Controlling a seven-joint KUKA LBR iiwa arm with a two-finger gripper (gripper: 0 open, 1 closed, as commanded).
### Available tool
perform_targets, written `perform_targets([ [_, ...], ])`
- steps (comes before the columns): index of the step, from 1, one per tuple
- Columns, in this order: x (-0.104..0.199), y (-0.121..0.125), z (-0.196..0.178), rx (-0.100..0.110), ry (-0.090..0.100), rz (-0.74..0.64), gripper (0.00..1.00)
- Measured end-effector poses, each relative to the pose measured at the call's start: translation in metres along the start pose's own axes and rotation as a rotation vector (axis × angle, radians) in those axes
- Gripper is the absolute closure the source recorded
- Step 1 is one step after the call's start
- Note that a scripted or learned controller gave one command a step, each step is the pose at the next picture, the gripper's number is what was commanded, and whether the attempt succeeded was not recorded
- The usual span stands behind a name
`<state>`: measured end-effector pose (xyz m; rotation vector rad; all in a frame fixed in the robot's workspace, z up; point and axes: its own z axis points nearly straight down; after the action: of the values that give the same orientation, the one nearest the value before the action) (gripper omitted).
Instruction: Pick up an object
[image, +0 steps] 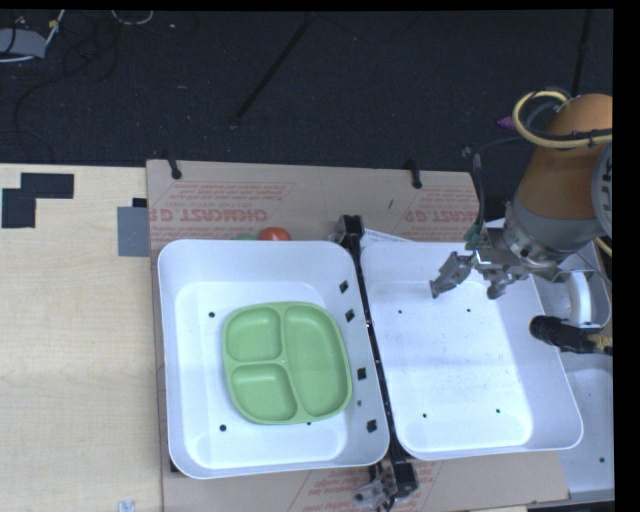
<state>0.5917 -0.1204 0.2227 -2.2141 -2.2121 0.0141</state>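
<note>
A light green divided plate (287, 361) with three compartments lies flat in the left white bin (190, 290). My gripper (468, 281) hangs above the upper right part of the right white bin (540, 420), far to the right of the plate. Its two grey fingers are spread apart with nothing between them. The orange band of the arm rises behind it at the right.
A small red-orange object (273, 235) and a bit of green peek over the back rim of the left bin. A black divider rail (362, 330) runs between the bins. Cardboard lies under both bins, with a wooden bench surface at the left.
</note>
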Motion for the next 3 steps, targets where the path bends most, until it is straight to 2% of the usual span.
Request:
perform_targets([
  [1,0.000,0.003,-0.008,-0.014,-0.002,-0.002,0.00],
  [3,0.007,0.001,0.081,-0.007,0.000,0.000,0.00],
])
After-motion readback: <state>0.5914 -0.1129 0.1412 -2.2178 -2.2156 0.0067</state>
